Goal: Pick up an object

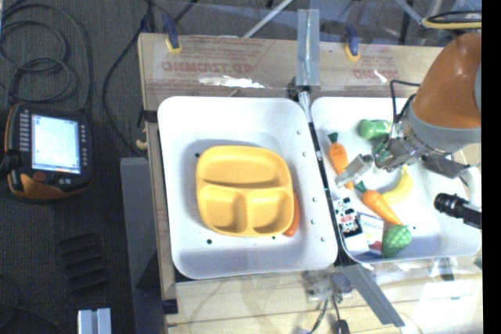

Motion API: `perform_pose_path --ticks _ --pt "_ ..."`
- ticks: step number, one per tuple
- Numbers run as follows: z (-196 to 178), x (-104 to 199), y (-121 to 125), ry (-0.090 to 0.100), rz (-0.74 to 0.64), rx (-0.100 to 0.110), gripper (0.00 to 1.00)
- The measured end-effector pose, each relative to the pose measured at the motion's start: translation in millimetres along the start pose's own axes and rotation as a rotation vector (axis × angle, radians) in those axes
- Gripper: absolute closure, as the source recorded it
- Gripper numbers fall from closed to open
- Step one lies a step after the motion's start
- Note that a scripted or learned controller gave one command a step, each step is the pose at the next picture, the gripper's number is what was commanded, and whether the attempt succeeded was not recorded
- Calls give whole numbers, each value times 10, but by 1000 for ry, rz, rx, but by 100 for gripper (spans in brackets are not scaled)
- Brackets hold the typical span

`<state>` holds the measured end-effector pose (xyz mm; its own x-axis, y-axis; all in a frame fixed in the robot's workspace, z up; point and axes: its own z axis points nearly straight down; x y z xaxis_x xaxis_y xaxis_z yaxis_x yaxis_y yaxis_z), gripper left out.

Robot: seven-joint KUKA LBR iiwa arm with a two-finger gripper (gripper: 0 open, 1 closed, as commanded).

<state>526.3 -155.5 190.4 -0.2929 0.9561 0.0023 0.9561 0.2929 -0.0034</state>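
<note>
The arm (450, 94) reaches in from the right over the right-hand bin (462, 246), and its gripper (368, 163) hangs low among a loose cluster of toy food. Whether anything sits between the jaws, or how far apart they stand, cannot be told from this slanted view; the metal parts blur against the white bin floor. Just beside the gripper lie a small carrot (337, 156) near the bin's left wall, a larger carrot (380, 203) below it, a banana (402, 185) touching or nearly touching that carrot, a green vegetable (374, 128) toward the back, and a strawberry with a green top (395, 239) near the front beside a small printed card (349, 218). The left-hand bin (180, 246) holds a yellow divided tray (244, 190), well apart from the action. The likely trouble is crowding: with the carrot and banana so close together, the jaws could come down astride both, or nudge one aside and close on nothing. The tapered, smooth carrots could also squirt out of a pinch taken off-centre. A grasp near the bin's left wall risks a finger catching the rim instead of the small carrot.
</note>
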Motion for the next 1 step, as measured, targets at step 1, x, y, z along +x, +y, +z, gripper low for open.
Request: perform_pose_path --ticks 1 --pt "-142 -63 -78 -2 -56 0 100"
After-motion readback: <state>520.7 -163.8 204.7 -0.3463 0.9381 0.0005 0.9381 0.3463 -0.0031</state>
